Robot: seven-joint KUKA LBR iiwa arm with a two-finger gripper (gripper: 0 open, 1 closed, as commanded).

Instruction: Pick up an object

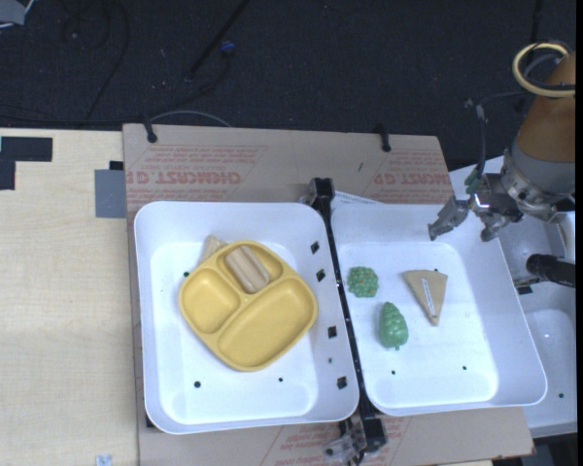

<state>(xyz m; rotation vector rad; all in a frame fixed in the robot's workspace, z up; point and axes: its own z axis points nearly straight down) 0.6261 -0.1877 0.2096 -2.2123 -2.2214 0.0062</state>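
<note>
In the right bin [486, 377] lie a small green broccoli-like piece [362, 282], a longer green bumpy piece [393, 325] and a tan wedge [428, 293]. My gripper [466, 219] hangs over the bin's far right corner, up and to the right of the wedge. Its two dark fingers are spread apart, open, with nothing between them.
The left bin [165, 377] holds a yellow divided plate [248, 306] with a tan bread-like piece [247, 267] in its upper compartment. A black divider [335, 299] runs between the bins. Cardboard lies under both bins, and wood bench surface lies to the left.
</note>
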